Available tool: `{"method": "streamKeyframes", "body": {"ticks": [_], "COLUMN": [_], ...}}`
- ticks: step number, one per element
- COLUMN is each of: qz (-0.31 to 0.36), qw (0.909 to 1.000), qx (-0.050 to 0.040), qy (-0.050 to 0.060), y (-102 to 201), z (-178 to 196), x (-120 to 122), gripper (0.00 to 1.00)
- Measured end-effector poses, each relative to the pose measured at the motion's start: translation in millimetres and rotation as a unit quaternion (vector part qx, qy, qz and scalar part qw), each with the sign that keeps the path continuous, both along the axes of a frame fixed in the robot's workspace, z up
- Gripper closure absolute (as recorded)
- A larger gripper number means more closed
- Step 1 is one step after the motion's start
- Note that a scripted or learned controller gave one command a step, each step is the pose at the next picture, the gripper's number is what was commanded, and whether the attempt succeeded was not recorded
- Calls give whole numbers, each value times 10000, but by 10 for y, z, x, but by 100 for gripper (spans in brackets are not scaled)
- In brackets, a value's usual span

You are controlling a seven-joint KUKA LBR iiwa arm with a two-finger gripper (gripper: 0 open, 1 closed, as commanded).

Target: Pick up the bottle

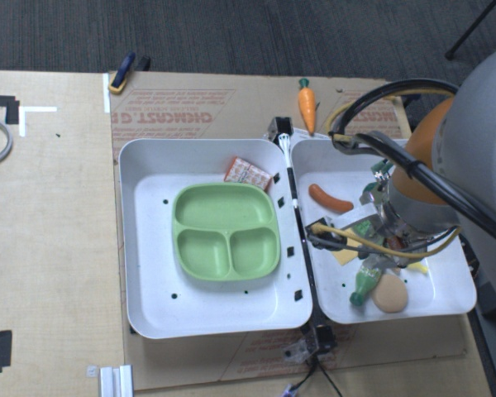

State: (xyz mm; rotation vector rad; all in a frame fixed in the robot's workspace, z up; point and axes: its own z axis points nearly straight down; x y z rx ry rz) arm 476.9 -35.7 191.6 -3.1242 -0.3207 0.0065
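**Arm low over the right bin, green bottle just below the wrist**

The gripper (379,255) sits in the right of the frame, buried under its own wrist, cables and a yellow hose; whether its claw is apart or together cannot be told from here. The arm's grey bulk and orange band run off the right edge of the frame and cover the upper right part of the right bin (446,304).

The green bottle (364,286) lies in the lower middle of that bin, just below the wrist hardware, which overlaps its upper end. Its long axis runs steeply, from the upper right down to the lower left, and which end is the neck is hard to make out. A tan rounded object (390,296) touches its right side. A yellow flat piece (344,256) lies just above and left of it, partly under the cables. An orange-red sausage (330,198) lies in the bin's upper left, well apart from the bottle.

The left bin (140,304) holds a green divided plate (227,231) and, at its upper edge, a small red-and-white packet (246,173). A toy carrot (307,105) rests on the cardboard above the bins.
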Motion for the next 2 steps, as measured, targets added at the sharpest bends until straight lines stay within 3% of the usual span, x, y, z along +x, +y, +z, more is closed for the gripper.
{"method": "streamKeyframes", "body": {"ticks": [2], "qz": [-27], "qw": [10000], "qx": [-7], "qy": [-11], "y": [1252], "z": [158], "x": [2], "gripper": [100]}}
